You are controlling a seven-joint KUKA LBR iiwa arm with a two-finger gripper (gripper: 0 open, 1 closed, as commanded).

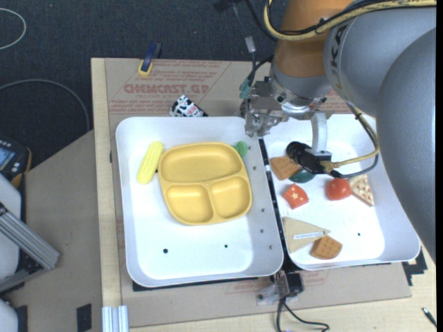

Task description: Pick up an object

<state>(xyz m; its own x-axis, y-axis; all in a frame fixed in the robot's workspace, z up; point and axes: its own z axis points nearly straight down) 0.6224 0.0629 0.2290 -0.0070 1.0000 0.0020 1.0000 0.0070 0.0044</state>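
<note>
A red tomato (338, 189) lies in the right bin (387, 244) at centre right of the frame, beside a waffle wedge (362, 189) and a red block (296, 196). The tool (257, 124) hangs at upper centre over the bins' shared rim; whether it holds anything I cannot tell. The left bin (138, 241) carries a yellow tray (204, 182) and corn (149, 162).

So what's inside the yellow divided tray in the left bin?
All three compartments of the yellow divided tray look bare. A corn cob lies beside it, outside. A green item is partly hidden at its far corner.

yellow divided tray (205, 182) | yellow corn cob (149, 162) | red tomato (338, 189) | white bins (131, 206) | orange-banded grey arm (325, 19)
</note>
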